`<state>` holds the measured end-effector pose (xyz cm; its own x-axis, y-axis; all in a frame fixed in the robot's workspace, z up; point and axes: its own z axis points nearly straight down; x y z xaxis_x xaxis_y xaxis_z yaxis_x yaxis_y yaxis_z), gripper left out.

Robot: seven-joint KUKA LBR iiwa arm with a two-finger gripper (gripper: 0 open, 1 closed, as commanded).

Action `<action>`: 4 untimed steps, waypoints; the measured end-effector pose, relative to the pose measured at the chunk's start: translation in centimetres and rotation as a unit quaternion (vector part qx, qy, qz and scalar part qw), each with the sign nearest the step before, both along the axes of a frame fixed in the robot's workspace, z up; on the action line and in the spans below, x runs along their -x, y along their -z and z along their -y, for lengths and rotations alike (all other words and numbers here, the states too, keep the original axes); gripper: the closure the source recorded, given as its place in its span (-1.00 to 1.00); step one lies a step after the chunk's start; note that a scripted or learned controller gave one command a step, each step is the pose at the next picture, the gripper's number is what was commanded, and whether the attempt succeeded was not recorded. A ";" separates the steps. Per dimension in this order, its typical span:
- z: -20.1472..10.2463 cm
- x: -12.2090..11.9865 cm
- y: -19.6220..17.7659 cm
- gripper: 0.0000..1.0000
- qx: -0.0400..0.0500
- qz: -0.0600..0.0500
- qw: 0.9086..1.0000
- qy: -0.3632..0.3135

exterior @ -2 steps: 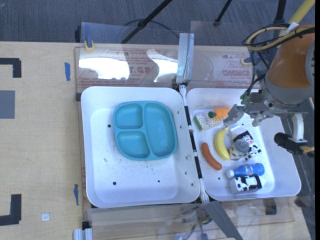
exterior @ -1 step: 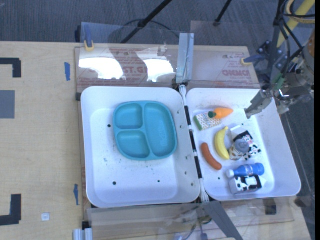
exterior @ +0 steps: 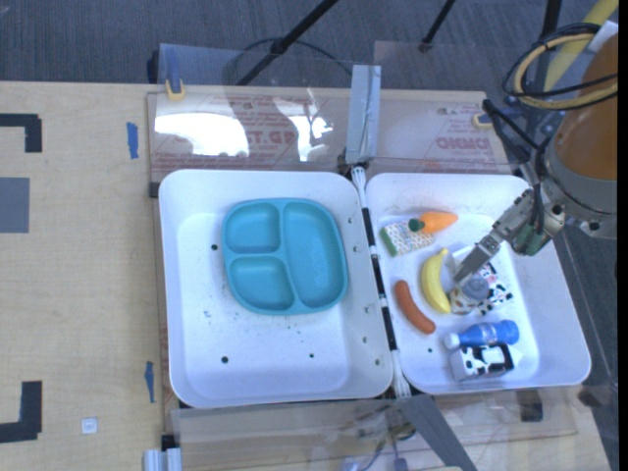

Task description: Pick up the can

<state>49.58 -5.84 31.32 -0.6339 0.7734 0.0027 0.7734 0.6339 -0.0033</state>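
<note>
The can (exterior: 476, 290), a small silvery cylinder, stands in the right bin (exterior: 559, 351) just right of a yellow banana (exterior: 434, 281). My gripper (exterior: 472, 269) reaches in from the right at a slant, its tip right over the can and partly covering its top. The view does not show whether anything is clamped in it.
Around the can in the right bin lie an orange carrot (exterior: 435, 222), a white patterned packet (exterior: 399, 235), a red sausage (exterior: 414, 307), a blue-capped bottle (exterior: 486, 335) and a black-and-white carton (exterior: 483, 361). A teal divided plate (exterior: 285, 255) sits in the left bin (exterior: 196, 351).
</note>
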 end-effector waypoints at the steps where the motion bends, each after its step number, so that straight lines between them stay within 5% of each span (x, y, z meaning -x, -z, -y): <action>1: 0.0 -0.5 -12.1 -1.00 0.001 0.004 0.986 -0.165; 2: -3.8 1.5 1.4 -1.00 -0.001 0.002 0.939 -0.344; 3: -3.8 1.3 0.6 1.00 -0.001 0.003 0.939 -0.343; 4: -3.8 1.3 0.6 -1.00 -0.001 0.003 0.939 -0.343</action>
